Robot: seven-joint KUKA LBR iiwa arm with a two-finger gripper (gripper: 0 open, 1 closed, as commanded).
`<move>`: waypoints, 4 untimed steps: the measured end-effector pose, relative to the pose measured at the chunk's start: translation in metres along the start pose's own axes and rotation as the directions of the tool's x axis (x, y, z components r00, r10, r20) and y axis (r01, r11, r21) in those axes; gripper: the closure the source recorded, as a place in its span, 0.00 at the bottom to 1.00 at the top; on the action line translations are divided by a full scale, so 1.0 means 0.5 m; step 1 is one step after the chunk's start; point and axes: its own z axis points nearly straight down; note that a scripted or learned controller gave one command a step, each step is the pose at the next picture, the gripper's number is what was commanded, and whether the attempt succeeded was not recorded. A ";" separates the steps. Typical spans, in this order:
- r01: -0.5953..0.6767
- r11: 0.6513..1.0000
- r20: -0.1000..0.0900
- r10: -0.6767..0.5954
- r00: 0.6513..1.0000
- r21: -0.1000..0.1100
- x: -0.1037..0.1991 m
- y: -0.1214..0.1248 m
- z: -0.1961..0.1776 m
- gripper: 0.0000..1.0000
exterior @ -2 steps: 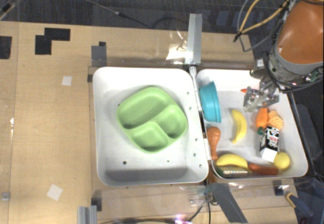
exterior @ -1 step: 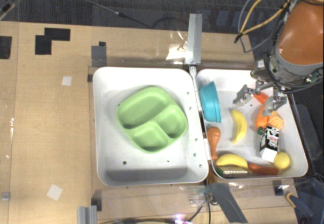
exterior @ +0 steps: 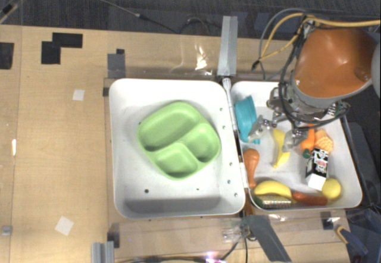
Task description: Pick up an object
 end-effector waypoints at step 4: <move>-0.515 0.857 0.025 0.514 0.857 0.028 0.043 -0.150 0.158 0.00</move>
